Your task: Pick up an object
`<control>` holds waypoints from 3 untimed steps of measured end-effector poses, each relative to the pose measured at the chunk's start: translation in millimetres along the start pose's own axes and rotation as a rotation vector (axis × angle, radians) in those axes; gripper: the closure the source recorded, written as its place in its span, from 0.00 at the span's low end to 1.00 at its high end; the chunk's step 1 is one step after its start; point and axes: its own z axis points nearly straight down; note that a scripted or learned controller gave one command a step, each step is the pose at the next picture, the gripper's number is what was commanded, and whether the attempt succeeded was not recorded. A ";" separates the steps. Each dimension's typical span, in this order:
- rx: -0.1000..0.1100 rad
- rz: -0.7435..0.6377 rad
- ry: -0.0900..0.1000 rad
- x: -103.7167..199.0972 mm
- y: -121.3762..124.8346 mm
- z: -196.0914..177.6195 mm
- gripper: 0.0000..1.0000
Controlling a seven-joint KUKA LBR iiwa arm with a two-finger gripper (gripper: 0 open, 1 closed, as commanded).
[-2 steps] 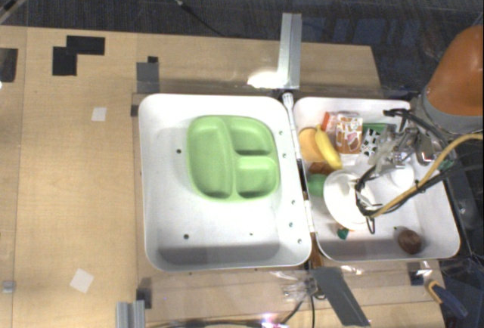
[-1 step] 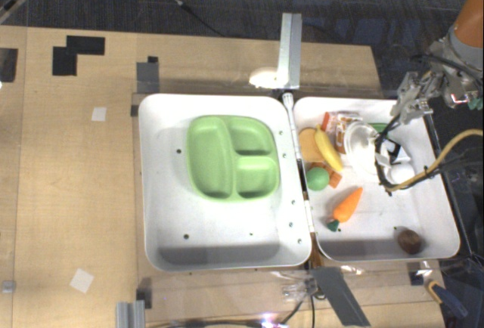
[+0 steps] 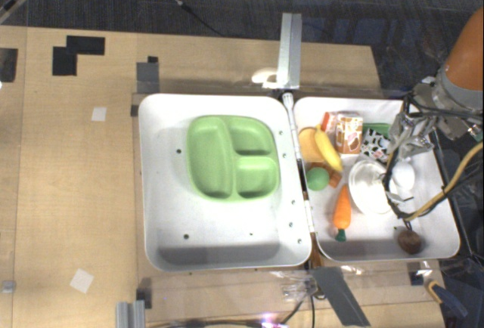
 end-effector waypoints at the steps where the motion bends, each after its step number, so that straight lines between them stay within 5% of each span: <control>1: 0.002 0.000 -0.002 -0.8 -0.2 -1.5 0.00; 2: 0.009 -0.007 -0.007 8.7 58.9 65.7 0.00; 3: 0.010 -0.038 -0.005 -55.8 62.9 81.6 0.00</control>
